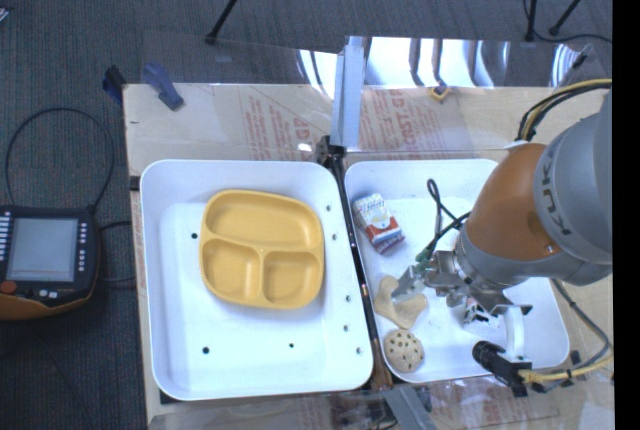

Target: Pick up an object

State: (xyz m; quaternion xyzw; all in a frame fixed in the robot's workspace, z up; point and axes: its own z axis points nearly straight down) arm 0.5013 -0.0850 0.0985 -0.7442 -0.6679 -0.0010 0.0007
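In the right bin (460, 176) lie a small red and white carton (378, 221), a flat tan piece shaped like a chip (396, 306) and a round speckled cookie (404, 350). My gripper (425, 286) hangs low over this bin, its tip right at the upper edge of the tan piece and above the cookie. The grey wrist and orange band (520, 208) cover the bin's right half. Whether the tip touches the tan piece is unclear. The carton lies apart, up and to the left of the gripper.
The left bin (170, 318) holds a yellow divided plate (263, 248). A metal post (350, 98) stands at the back between the bins. A teach pendant (40, 253) lies on the floor at left. Cables (545, 373) trail by the right bin's front corner.
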